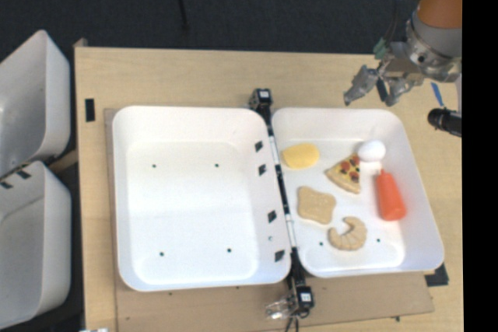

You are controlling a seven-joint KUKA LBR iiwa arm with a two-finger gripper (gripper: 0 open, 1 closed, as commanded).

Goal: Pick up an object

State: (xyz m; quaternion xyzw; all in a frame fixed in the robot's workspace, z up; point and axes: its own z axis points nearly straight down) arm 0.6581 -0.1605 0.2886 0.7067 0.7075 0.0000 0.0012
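My gripper [375,89] hangs above the far edge of the right bin [420,245], open, with nothing between its fingers. Below it in that bin lie a yellow oval piece [300,155], a pizza slice [345,173], a white ball [371,151], an orange-red cylinder [391,195], a tan toast-shaped piece [316,204] and a curved tan croissant-like piece [348,234]. The white ball touches the top of the orange-red cylinder and sits beside the pizza slice.
The left bin [124,190] lies beside the right one, joined by a black-clipped seam [274,190]. White containers [27,167] stand off the bench at the left. The wooden bench edge [233,62] runs behind both bins.
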